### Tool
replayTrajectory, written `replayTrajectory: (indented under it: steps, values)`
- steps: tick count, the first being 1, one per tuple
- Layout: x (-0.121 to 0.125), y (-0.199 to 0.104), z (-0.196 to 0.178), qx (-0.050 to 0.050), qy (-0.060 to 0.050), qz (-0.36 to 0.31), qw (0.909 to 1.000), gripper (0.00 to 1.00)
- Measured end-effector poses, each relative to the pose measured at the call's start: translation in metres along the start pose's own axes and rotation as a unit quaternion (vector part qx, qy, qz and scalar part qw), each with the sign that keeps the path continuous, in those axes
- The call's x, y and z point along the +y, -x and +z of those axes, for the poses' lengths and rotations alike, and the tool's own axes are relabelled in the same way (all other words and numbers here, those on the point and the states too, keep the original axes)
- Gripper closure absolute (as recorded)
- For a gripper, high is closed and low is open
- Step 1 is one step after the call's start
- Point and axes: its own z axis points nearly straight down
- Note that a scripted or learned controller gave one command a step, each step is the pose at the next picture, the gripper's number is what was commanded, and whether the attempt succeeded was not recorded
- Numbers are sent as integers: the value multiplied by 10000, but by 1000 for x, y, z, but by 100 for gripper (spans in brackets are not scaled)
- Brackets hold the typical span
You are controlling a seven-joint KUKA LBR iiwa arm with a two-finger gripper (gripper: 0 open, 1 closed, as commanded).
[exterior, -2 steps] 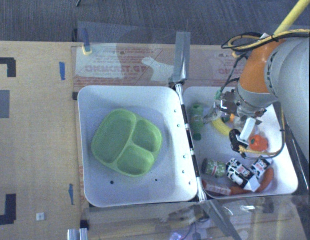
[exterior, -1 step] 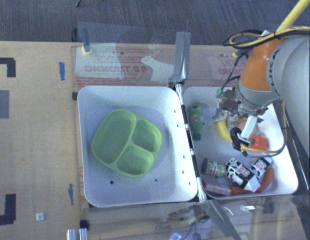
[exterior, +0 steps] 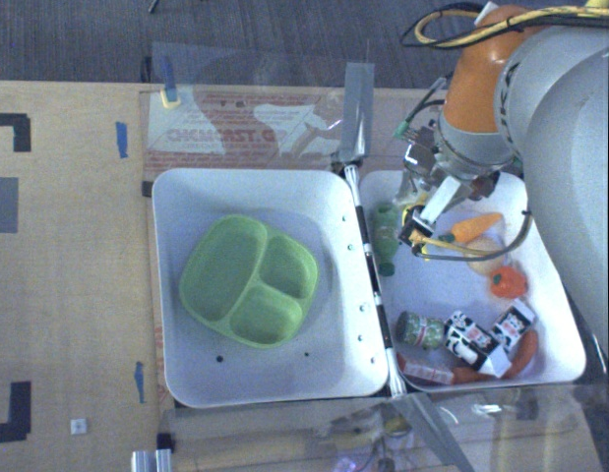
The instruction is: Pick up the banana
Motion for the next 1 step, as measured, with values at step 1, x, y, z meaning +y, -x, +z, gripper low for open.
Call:
replayTrajectory:
  steps: [1]
  values:
    - [-1,-2,-10,-4,2,-24,10000,100]
